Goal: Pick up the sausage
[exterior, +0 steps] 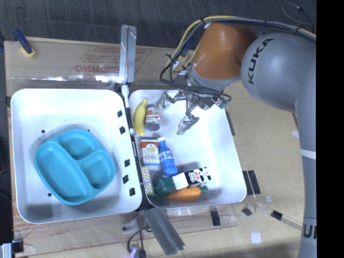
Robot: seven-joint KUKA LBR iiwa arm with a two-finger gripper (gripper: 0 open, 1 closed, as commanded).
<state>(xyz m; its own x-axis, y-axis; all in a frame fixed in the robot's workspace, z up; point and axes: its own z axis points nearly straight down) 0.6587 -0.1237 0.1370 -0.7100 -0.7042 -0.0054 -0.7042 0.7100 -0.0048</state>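
Observation:
An orange, elongated, sausage-like piece [185,193] lies along the front wall of the right bin [228,160], next to a dark green item [162,185]. My gripper [176,114] hangs over the back part of that bin, well behind the orange piece. Its metal fingers [187,123] are spread open with nothing between them. One fingertip is close to a small can [152,119] beside a banana [140,116].
The right bin also holds a blue bottle [166,158], a small carton [149,152] and a black-and-white cow-patterned box [197,176]. A blue sectioned plate [75,165] lies in the left bin [32,104]. A metal divider [128,52] stands between the bins.

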